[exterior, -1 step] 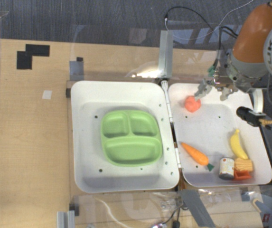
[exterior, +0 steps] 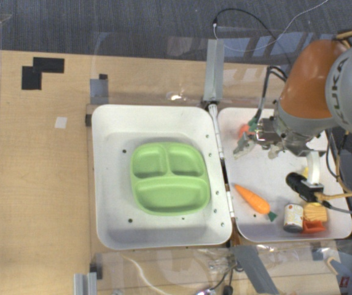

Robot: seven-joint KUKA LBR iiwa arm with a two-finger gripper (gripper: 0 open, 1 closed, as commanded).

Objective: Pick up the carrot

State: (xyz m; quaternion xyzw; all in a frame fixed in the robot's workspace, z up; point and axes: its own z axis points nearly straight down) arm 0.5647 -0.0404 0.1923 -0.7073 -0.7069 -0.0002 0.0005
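Note:
The carrot (exterior: 252, 199), orange with a small green tip, lies slantwise in the right bin (exterior: 249, 229), near that bin's front left. My gripper (exterior: 257, 149) hangs over the back part of the same bin, well behind the carrot and apart from it. Its fingers (exterior: 241, 146) stand spread open with nothing between them. The grey and orange arm reaches in from the right and hides the bin's back right corner.
The left bin (exterior: 108, 165) holds a green divided plate (exterior: 169, 177). A small can (exterior: 293, 217) and a yellow and orange block (exterior: 314, 217) sit at the right bin's front right. A small red-orange thing (exterior: 243, 129) lies just left of the gripper.

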